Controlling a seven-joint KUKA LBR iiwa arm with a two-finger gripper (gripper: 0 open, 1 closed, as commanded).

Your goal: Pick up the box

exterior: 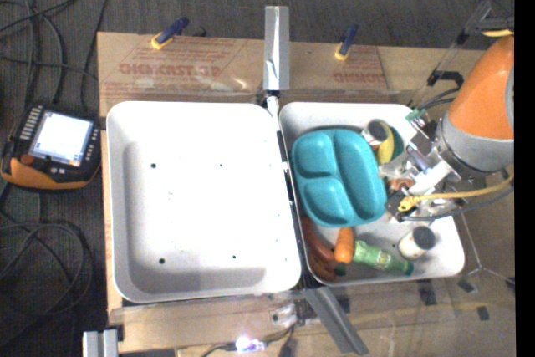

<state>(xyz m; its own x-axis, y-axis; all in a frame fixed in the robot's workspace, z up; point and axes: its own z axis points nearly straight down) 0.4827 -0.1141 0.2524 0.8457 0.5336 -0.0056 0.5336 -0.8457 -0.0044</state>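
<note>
Over the right bin's right side: the gripper [407, 184] hangs low among small clutter, just right of the teal tray [338, 175].
Gripper state: cannot be told; wires and small parts blur it.
Arm: the arm [485, 109], grey with an orange top, comes in from the right over the bin's edge.
Box: it cannot be told which item is the box; the small pieces right at the gripper are too muddled to name.
Right bin [456, 259]: the tray lies tilted in the middle. A yellow item [383, 142] sits at the tray's upper right.
Front of right bin: a white bottle [416, 242] stands near the right corner, a green bottle [380, 257] lies beside it, and an orange carrot [343, 245] touches a brown piece [319, 251].
Left bin [201, 196]: white, just beside the right bin.
Bench: cardboard [184, 67] lies behind the bins, with two clamps [170, 32] [345, 42] and a metal bar [276, 46].
Floor, far left: a pendant [57, 146] with a lit screen.
</note>
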